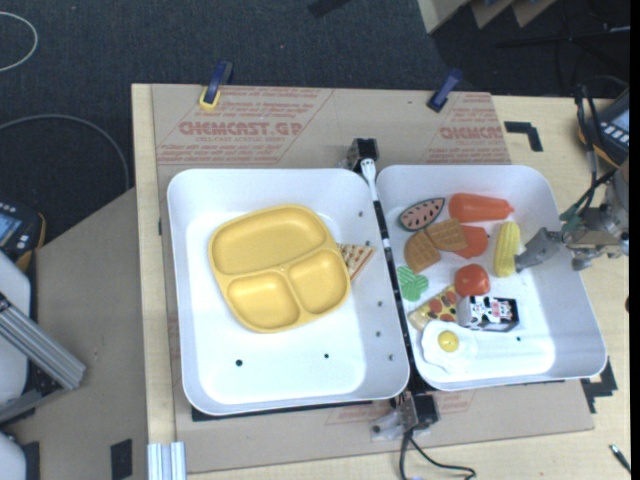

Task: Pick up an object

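The right bin [575, 313] holds several toy foods. Among them are an orange carrot [480, 207], a watermelon slice [422, 213], a brown bread piece [437, 242] and a red tomato [472, 277]. There are also a yellow corn cob [506, 247], a green leafy piece [412, 283], a pizza slice [433, 311], a black-and-white carton [490, 312] and a fried egg [447, 345]. My gripper [538, 249] reaches in from the right edge, just right of the corn cob. It hangs over the bin's right part, and nothing is visibly held.
The left bin [200, 358] holds a yellow divided plate [278, 266] with a waffle-like wedge [356, 258] at its right rim. A black divider [385, 258] separates the bins. Clamps [212, 86] sit at the board's back edge.
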You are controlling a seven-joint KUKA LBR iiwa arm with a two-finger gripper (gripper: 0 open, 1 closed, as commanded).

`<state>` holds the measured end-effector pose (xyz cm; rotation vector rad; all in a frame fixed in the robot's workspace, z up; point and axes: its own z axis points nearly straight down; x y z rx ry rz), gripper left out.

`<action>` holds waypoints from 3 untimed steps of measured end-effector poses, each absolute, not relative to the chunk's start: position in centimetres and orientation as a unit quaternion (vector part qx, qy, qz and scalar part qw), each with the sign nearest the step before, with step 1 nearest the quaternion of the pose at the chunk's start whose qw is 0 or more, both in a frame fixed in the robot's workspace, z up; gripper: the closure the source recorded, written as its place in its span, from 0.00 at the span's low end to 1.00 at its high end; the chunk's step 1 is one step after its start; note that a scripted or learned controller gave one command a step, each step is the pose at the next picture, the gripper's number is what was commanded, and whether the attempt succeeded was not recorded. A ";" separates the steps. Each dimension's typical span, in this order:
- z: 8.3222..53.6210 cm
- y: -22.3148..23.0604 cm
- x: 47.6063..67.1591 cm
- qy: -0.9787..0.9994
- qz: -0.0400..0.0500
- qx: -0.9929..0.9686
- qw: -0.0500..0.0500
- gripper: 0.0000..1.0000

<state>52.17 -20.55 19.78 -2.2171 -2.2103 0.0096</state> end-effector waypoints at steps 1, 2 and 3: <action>20.4 -20.5 52.5 -0.707 0.000 -0.707 0.000 0.00; 16.1 -20.7 52.9 -0.707 0.001 -0.707 0.002 0.00; 10.7 -21.5 52.4 -0.707 0.000 -0.707 0.001 0.00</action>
